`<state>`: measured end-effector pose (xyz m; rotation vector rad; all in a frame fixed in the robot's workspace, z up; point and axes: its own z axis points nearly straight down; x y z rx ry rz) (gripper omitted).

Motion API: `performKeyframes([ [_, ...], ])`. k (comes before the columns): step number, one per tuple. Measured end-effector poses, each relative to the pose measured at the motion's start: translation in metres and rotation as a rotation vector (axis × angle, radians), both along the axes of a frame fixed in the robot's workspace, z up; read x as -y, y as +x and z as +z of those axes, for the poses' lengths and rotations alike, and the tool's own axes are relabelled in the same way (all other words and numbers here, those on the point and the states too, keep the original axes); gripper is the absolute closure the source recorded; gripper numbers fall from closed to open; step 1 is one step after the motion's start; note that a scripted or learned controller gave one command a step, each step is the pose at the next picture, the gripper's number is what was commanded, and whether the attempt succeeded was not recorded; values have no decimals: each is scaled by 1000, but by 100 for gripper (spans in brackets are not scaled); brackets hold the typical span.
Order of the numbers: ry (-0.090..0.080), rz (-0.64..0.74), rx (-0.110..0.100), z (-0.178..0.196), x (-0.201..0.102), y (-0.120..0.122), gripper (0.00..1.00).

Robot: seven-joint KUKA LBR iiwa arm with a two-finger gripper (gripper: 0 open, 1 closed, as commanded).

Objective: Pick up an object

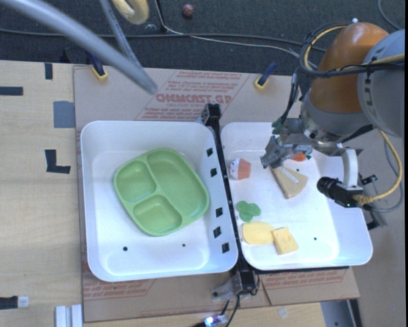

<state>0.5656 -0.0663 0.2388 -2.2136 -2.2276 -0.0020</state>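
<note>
The claw point(277, 154) hung low over the right bin point(340, 251), below the arm's orange band point(347, 50); whether it stood apart or together could not be told. Just beside it on the right lay a tan wedge point(289, 182). To its left sat a small orange-and-white piece point(240, 169). Nearer the camera lay a green leaf-shaped piece point(247, 210), a yellow piece point(257, 234) and a tan cube point(284, 240). Well left, the left bin point(101, 251) held a green divided tray point(161, 191).
</note>
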Motion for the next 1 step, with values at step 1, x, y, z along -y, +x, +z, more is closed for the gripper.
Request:
performKeyframes([
  [1,0,0,0,5,-54,24,100],
])
